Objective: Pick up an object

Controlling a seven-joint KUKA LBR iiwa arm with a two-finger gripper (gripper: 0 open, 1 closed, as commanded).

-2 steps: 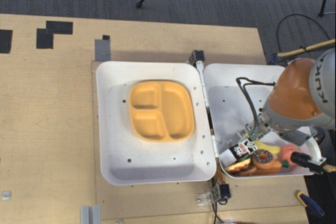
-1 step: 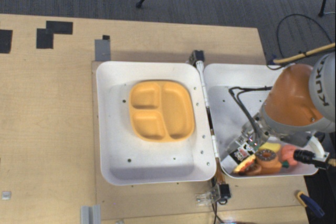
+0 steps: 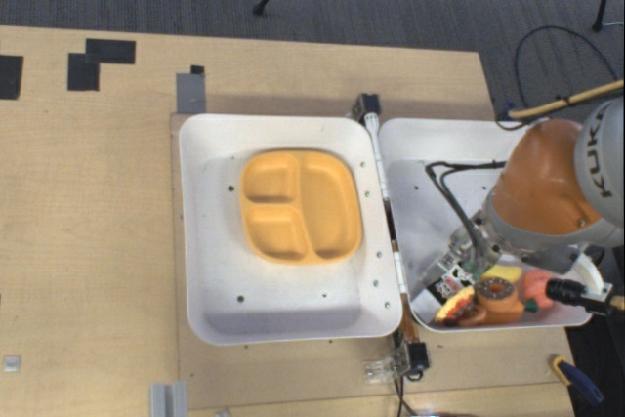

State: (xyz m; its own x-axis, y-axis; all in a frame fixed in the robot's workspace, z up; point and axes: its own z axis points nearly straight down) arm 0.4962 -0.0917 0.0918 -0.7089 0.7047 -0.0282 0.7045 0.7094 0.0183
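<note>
1. Camera view, nearest edge of the right bin [image 3: 420,210]: a heap of small items lies packed against the bin's near wall. I make out an orange rounded piece [image 3: 496,306], a pink piece [image 3: 539,288] just beside it toward the arm, and a yellow-and-red scrap [image 3: 451,310] on the heap's side facing the left bin. Exact identities are too small to confirm. These are the candidates for picking; their crowding at the wall likely reflects sliding into the low corner.

2. Directly above that heap, the gripper [image 3: 467,261] is lowered into the right bin, touching or nearly touching the items. Whether it is released, clenched, or grasping anything cannot be told; the wrist hides the tips. No item can be confirmed as held.

3. Behind the gripper, the arm's orange band [image 3: 542,176] overhangs the right bin, tilted down toward the heap, consistent with a reach into the near corner. A black cable [image 3: 459,173] loops across the bin floor beside it.

4. Across the divider from the right bin, the left bin [image 3: 205,239] holds a yellow compartment tray [image 3: 298,207], lying flat near its centre, well apart from the gripper.

5. Judgement: the grasp attempt is in hand; clutter against the wall may spoil the grip.
</note>
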